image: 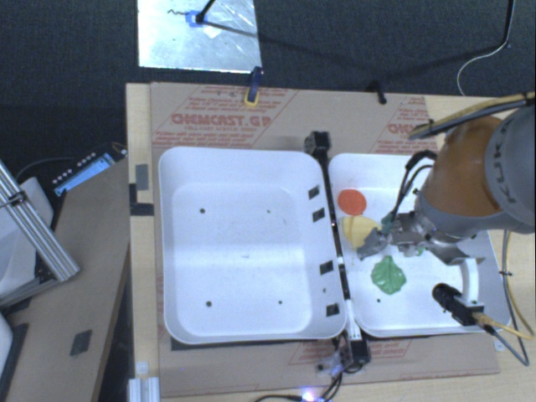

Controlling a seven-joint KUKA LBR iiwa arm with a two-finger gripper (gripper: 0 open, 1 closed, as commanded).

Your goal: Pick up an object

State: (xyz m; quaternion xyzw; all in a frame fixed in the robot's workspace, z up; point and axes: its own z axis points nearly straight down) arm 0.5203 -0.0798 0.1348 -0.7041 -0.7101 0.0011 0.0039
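Hanging low over the right bin, the gripper sits at the end of the grey arm, which reaches in from the right with its orange band above the wrist. Three small things lie close together in that bin, near the divider between the two bins: an orange disc furthest back, a pale yellow piece just in front of it, and a green leafy piece nearest the front edge. The gripper's tip is over or against the front edge of the yellow piece, just above the green one, so either could be the target; which one I cannot tell. Whether the gripper is apart or together I cannot tell either, since the wrist body hides its tip from this slanted angle, and nothing is visibly caught in it.

The left bin lies beside the right one on the brown surface. Because the items are crowded near the bin wall, a descent here probably risks nudging a neighbour rather than closing cleanly on one piece.
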